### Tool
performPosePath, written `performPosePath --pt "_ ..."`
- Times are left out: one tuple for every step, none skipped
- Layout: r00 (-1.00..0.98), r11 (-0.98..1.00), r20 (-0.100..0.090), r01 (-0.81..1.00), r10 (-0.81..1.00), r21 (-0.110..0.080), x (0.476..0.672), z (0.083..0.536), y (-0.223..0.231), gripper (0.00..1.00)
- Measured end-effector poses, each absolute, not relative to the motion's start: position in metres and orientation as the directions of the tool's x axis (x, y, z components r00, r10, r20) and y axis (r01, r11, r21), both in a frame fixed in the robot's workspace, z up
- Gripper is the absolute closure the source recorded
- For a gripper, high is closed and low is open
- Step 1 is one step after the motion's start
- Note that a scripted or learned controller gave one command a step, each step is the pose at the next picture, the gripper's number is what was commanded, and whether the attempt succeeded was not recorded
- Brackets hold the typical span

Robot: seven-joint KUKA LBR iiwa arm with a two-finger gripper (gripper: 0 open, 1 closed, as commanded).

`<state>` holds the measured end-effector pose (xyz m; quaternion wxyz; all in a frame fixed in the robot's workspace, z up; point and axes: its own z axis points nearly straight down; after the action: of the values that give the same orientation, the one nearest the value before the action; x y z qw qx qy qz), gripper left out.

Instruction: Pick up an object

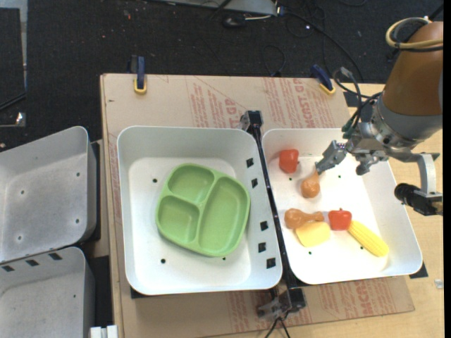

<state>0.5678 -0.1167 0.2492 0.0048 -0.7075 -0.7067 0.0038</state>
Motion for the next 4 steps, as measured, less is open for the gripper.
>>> performPosePath --pt "-0.001 0.001 0.0 1.0 1.0 0.0 0.57 0.256 -0.116 0.0" --pt "0.001 -0.001 0.001 1.0 1.0 -0.007 0.569 0.192 -0.112 0.0" --pt "0.001 -0.001 0.001 1.0 1.0 -0.004 0.569 0.149 -0.11 0.0" --pt "0.001 -0.001 0.001 1.0 1.0 -0.005 0.568 0.095 -0.11 0.0"
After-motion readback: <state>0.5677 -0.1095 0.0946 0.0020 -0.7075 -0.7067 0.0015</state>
